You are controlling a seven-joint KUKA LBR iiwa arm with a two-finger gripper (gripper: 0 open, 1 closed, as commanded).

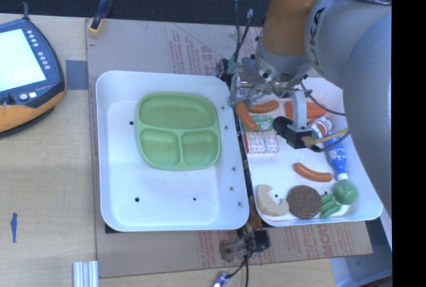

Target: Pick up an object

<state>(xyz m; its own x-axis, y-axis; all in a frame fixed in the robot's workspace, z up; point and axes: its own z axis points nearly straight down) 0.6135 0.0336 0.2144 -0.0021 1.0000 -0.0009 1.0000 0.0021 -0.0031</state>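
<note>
My gripper (261, 91) hangs low over the far left corner of the right bin (370, 207). Just under it lie an orange sausage (263, 106) and a second sausage (245, 117) by the bin's left wall. A red and white box (261, 142) sits just nearer than these. Whether anything is between the fingers is hidden by the wrist. Further right are an orange carrot-like piece (297, 109) and a small red and white can (322, 126).
The left bin (113, 206) holds a green divided plate (178, 130). Near the right bin's front lie another sausage (313, 172), a brown round cookie (305, 201), a bitten bread piece (269, 202), green broccoli (341, 195) and a blue tube (336, 156). A tablet (23, 69) rests far left.
</note>
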